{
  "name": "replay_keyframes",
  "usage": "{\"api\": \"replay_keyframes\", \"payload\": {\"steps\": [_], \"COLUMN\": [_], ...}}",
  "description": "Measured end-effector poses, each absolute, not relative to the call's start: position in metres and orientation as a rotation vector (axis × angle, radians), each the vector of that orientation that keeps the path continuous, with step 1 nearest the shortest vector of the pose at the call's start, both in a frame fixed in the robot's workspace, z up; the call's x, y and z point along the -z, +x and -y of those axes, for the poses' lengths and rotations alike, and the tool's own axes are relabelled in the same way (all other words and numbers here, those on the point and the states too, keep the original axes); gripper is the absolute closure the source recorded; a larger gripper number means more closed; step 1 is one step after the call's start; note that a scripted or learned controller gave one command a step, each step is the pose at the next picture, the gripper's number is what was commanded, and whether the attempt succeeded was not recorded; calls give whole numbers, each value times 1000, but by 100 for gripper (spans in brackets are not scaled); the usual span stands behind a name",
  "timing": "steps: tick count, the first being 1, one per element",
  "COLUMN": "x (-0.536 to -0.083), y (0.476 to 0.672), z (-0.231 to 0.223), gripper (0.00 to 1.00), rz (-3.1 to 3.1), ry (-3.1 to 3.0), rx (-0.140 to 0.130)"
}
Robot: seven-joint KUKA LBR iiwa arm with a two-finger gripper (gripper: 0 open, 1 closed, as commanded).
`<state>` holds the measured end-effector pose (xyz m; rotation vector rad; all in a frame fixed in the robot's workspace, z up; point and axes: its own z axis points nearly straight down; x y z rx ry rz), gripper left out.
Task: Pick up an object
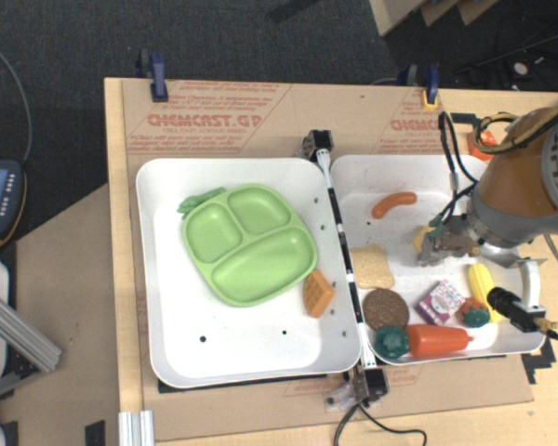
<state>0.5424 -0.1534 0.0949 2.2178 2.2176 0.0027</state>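
My gripper (435, 246) reaches down into the right bin (391, 177), near its middle. A small yellowish bit (419, 240) shows at its left side; what it is cannot be made out. An orange sausage (393, 203) lies just up and left of the gripper. A beige bread slice (372, 267) lies to its lower left, with a brown round patty (385, 308) below that. Along the bin's front lie a carrot with a green top (428, 341), a pink and white box (443, 301) and a yellow corn cob (481, 285).
The left bin (167, 342) holds a green divided plate (249, 243) and an orange waffle piece (318, 295) by its right wall. A black divider (338, 230) runs between the bins. The grey and orange arm (525, 179) covers the right bin's right side.
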Motion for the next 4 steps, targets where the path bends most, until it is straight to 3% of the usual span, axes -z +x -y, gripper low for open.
{"api": "replay_keyframes", "payload": {"steps": [1, 2, 3, 4], "x": [-94, -85, -84, -85], "y": [542, 481, 525, 574], "z": [153, 206, 160, 155], "gripper": [0, 0, 0, 0], "rz": [-2218, -2245, -2226, -2222], "ry": [2219, 2229, 2213, 2214], "rx": [-2, -26, -3, -4]}}
